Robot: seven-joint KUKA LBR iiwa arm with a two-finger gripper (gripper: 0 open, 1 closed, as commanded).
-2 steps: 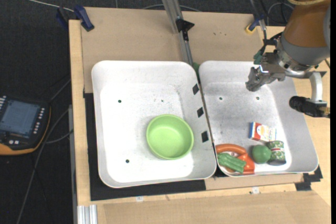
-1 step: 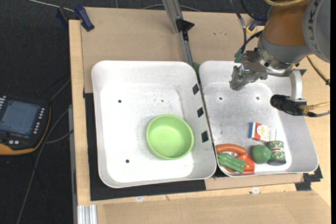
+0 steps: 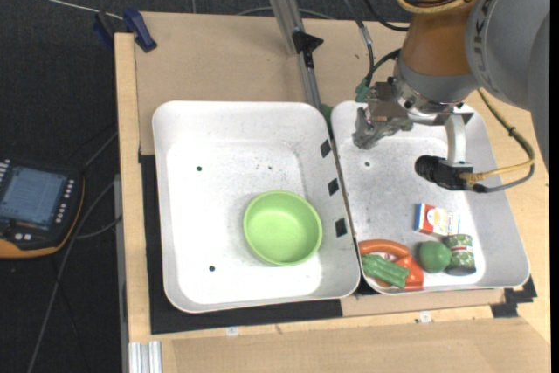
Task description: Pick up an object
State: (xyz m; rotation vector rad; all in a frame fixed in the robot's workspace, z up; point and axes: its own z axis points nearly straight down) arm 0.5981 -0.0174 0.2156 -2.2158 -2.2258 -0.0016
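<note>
My gripper [image 3: 369, 135] hangs over the far left part of the right bin [image 3: 384, 188], above bare white floor, and I see nothing in it. At that bin's near end lie a small red, white and blue box [image 3: 435, 220], a green ball [image 3: 431, 256], a green patterned can [image 3: 460, 253] and an orange dish [image 3: 410, 275] holding a green vegetable [image 3: 387, 269]. All of these sit well toward the front of the bin, away from the gripper. A light green bowl [image 3: 281, 228] stands upright in the left bin [image 3: 192, 153].
A white bracket with a black cylinder [image 3: 441, 171] and a yellow cable hangs from the wrist over the right bin's middle. A metal post [image 3: 284, 4] rises behind the bins. A handheld pendant [image 3: 35, 205] lies off the bench at left.
</note>
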